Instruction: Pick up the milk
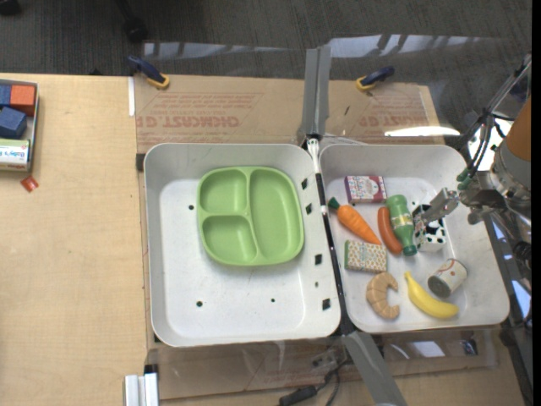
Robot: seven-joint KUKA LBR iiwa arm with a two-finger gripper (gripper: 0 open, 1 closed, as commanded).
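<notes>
The milk (434, 237) is a small carton with black and white cow patches. It stands in the right bin (482, 311), just right of the green bottle (401, 220). My gripper (436, 207) reaches in from the right and hovers right over the carton's top, slightly to its far side. The fingers look open, and nothing shows between them. The carton's upper part is partly covered by the gripper.
Also in the right bin are a pink box (365, 189), a carrot (356, 220), a sausage (388, 230), a cracker (366, 256), a croissant (383, 294), a banana (429, 298) and a can (447, 277). The left bin (169, 294) holds a green divided plate (250, 216).
</notes>
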